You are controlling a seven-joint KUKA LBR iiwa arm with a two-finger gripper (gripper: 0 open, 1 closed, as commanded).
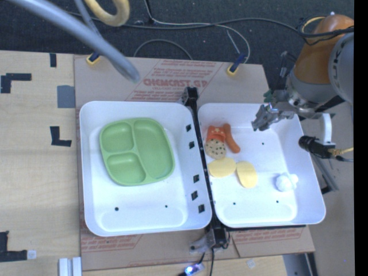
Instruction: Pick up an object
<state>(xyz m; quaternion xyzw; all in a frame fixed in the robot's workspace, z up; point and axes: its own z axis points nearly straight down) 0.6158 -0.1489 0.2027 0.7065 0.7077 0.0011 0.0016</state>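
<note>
Table (34,154) runs off frame at 9 o'clock. Left bin (138,211) carries green divided plate (137,151); bare floor toward 6 o'clock. Right bin (287,211): orange piece (230,138), speckled round piece (216,148), two yellow pieces (222,167) (247,175) clustered at 9 o'clock, white object (283,182) at 4 o'clock, centre open. Arm (322,62) cut off at 3 o'clock. Hand (263,119) over bin's 12 o'clock rim; grip state too blurred, cannot tell.

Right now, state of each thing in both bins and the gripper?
Green three-compartment plastic tray: flat in left white bin, nothing in its compartments.
Orange toy piece: lying in right white bin, touching the speckled round piece.
Two pale yellow flat pieces: lying side by side.
Small white object: loose, apart.
Gripper: above right bin, holding nothing visible.
</note>
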